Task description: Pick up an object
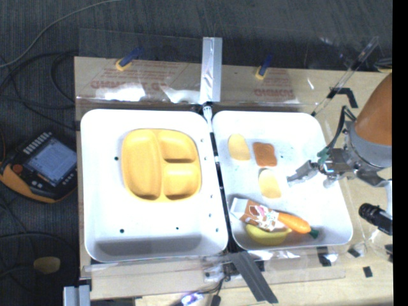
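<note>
fixed overhead camera, slanted down, both bins (89, 171)

Off-task: handheld pendant (39, 166) on dark floor left of bench, cables (38, 56) trailing nearby, 2 yellow-blue clamps (129, 58) on clear sheet (191, 81) at bench's far edge, metal strip (211, 69) upright btwn them.

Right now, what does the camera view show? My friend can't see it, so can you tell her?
Two white bins sit side by side: the left bin holds a yellow divided tray, and the right bin holds toy food, including a carrot and a banana. The robot's gripper hovers over the right bin's right side.
</note>
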Controlling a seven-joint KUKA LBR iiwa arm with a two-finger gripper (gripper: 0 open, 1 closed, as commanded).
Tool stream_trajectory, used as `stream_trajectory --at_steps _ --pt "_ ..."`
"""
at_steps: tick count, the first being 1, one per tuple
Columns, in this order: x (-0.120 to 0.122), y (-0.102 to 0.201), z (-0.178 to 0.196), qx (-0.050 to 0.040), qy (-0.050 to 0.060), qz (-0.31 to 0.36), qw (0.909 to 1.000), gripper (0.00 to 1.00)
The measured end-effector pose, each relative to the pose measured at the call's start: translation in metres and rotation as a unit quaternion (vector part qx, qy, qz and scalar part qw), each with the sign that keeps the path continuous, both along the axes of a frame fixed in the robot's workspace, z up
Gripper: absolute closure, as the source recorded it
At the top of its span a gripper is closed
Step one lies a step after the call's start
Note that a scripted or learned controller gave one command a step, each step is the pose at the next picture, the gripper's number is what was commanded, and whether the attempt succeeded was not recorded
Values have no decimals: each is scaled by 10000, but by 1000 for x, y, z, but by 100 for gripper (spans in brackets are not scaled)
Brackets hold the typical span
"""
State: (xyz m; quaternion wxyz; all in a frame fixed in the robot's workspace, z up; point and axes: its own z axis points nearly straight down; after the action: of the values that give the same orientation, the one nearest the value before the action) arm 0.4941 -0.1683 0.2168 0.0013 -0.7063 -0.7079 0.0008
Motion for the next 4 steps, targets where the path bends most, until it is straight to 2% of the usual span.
stream_trajectory --at_steps 1,2,3,4 --pt "-10 30 -90 0 -8 289 9996 0" --pt "46 39 -128 -13 -53 765 9971 0" --pt "113 -17 -128 -30 -71 1272 9919 0" --pt "98 23 -12 -11 -13 1083 9941 0"
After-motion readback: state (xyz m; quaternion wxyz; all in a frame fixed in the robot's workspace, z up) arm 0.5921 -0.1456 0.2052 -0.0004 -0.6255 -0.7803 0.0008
